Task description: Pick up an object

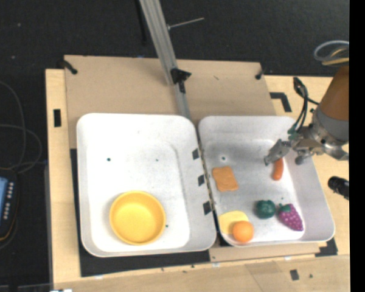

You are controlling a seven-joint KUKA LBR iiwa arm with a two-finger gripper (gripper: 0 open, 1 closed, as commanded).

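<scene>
My gripper [286, 157] hovers over the upper right part of the right bin [243, 132], open, its two fingers spread apart. A small orange carrot [278, 170] lies on the bin floor just under and slightly in front of the fingertips, closer to the left finger [272, 157]. The carrot looks to be resting in the bin, not gripped. The grey arm with its orange band [336, 99] comes in from the right edge.
The right bin also holds a tan bread slice [224, 179], a green vegetable [266, 208], purple grapes [291, 216], an orange [243, 231] and a yellow piece [230, 217]. In the left bin [134, 145] sits a yellow bowl [137, 217]. A metal pole [161, 35] slants behind.
</scene>
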